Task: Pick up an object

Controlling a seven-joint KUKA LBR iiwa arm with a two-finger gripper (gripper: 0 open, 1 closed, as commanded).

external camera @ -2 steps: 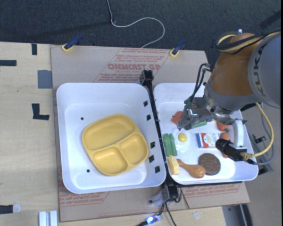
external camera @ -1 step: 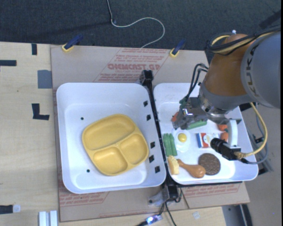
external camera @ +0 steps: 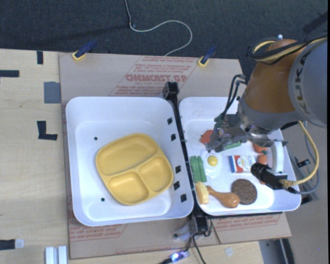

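Toy food: a bunch of small pieces lies in the right bin (external camera: 286, 205), all close together.
Fried egg (external camera: 212, 161): sits near the middle, just under the gripper (external camera: 223, 141).
Green piece (external camera: 197, 168): lies just left of the egg, by the bin's left wall.
Chicken leg (external camera: 224, 197): lies near the front edge, beside a round brown patty (external camera: 245, 191).
Little carton (external camera: 241, 163): white with red and blue on it; the print is too small to read.
Orange bits (external camera: 207, 137): they peek out from under the gripper, mostly hidden, so what they are is hard to say.
Gripper: dark and low over the back of the bin; I cannot tell how it is set or if it has anything.
Arm (external camera: 280, 81): big, orange and grey, cut off at the right side.
Left bin (external camera: 80, 114): holds a yellow tray (external camera: 133, 168) with three parts.
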